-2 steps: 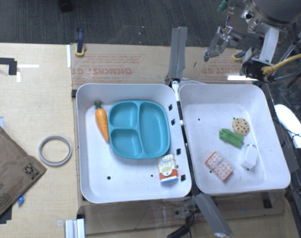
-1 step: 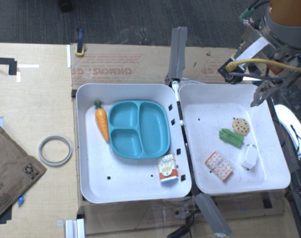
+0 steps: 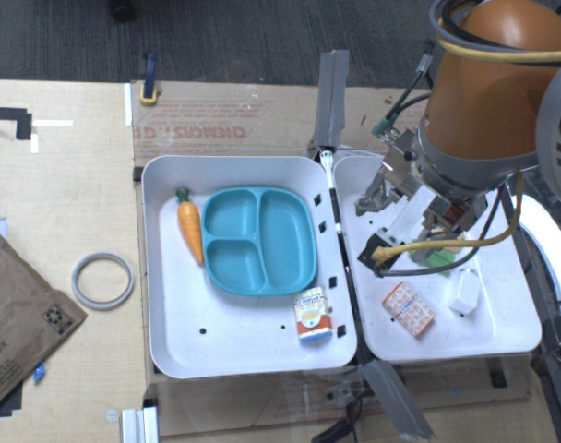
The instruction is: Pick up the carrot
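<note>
A pale wooden bench [image 3: 59, 192] stands before you on dark grey carpet [image 3: 225, 17], with a printed cardboard sheet [image 3: 225, 123] under the far side of two white bins. On the bare bench to the left you see one ring of tape [image 3: 102, 279] and one brown paper bag [image 3: 17, 317] at the near corner.

The left bin [image 3: 234, 335] holds three things. One is the carrot [image 3: 190, 229], lying flat along the left rim of the plate with its green top toward the far wall; you cannot tell whether it touches the rim. The second is a teal plate [image 3: 262, 240] with three compartments, and the third is a small carton [image 3: 313, 315] just beside the plate's near corner.

The right bin [image 3: 507, 335] also holds three: one red-and-white patterned packet [image 3: 409, 308], one small white item [image 3: 464, 295], and one green item [image 3: 439, 257] partly hidden under the arm.

The gripper [image 3: 444, 221] hangs over the right bin, well apart from the carrot. You cannot tell whether it is wide or narrow, and nothing visible is held in it.
</note>
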